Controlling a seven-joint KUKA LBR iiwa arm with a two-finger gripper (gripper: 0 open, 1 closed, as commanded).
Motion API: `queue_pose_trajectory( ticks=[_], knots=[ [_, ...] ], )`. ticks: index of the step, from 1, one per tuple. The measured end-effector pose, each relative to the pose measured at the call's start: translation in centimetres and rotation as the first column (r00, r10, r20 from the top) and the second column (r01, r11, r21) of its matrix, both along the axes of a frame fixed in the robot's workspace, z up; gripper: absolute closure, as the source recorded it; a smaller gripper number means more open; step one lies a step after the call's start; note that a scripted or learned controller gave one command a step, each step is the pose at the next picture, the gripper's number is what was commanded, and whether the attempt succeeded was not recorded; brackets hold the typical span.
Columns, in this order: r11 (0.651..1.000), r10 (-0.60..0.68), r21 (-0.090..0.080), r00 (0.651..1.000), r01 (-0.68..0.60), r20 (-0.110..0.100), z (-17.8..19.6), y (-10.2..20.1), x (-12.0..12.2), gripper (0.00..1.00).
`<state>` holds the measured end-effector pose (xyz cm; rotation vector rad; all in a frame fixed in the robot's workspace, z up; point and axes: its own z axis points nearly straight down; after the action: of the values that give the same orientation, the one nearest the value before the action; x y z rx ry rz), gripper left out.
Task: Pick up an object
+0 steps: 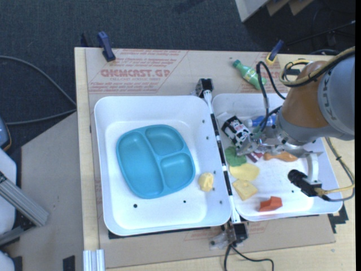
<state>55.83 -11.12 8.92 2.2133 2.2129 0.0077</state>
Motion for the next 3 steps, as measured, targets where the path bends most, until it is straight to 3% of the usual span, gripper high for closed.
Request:
queue_pose_trajectory(
  ticks=[1, 2, 3],
  knots=[
    [1.0, -0.001, 0.0, 1.0, 0.001, 0.0, 0.86, 0.0, -0.04, 1.0],
    [1.0, -0.001, 0.0, 1.0, 0.001, -0.001, 0.85, 0.01, -0.04, 0.0],
    [1.0, -0.002, 0.0, 1.0, 0.002, 0.001, 1.84, 0.02, 0.0, 1.0]
  ],
)
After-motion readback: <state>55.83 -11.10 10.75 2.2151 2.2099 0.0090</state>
